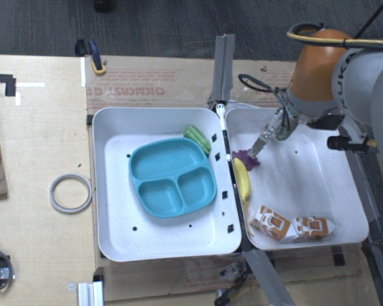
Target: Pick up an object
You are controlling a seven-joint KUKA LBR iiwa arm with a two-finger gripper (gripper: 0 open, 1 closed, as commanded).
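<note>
Jaws [255, 150] beside purple object [247, 159] — near bin's left wall [228, 146].

A blue three-compartment plastic tray [172, 177] lies in the left shallow white bin [108, 190]; a yellow banana [242, 178] and a printed snack packet [288, 225] lie in the right shallow white bin [332, 190].

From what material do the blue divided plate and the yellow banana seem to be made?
The blue divided plate looks like moulded plastic with a smooth matte finish: uniform colour, rounded compartment ridges. The yellow banana seems a plastic toy, judging by its even, slightly glossy skin, though real fruit cannot be excluded.
</note>
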